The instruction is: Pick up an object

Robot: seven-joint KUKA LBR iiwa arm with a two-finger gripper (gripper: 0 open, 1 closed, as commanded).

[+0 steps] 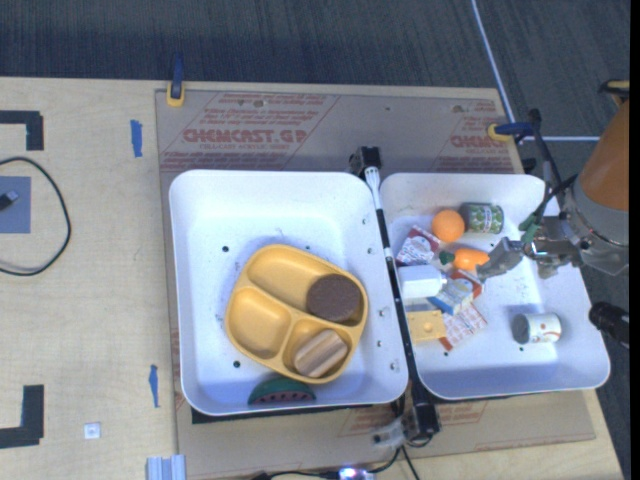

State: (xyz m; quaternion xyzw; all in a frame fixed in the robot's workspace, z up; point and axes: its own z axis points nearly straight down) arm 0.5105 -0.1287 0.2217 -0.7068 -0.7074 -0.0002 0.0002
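The right bin [570, 368] holds a heap of small things. Among them are an orange ball [449, 225], a green can [482, 217] lying on its side, an orange piece [468, 259], some red-and-white packets [418, 248], a yellow slab [425, 326] and a white cup [537, 328] tipped over. My gripper [507, 254] reaches in from the right, low over the middle of this bin. Its tip is right beside the orange piece, on that piece's right side. I see nothing lifted off the bin floor.
The left bin [200, 208] carries a yellow divided plate [258, 318] with a brown round disc [333, 297] and a bread roll [320, 351] in its compartments. A watermelon slice [282, 393] lies at that bin's front wall. A black divider [385, 258] runs between the bins.
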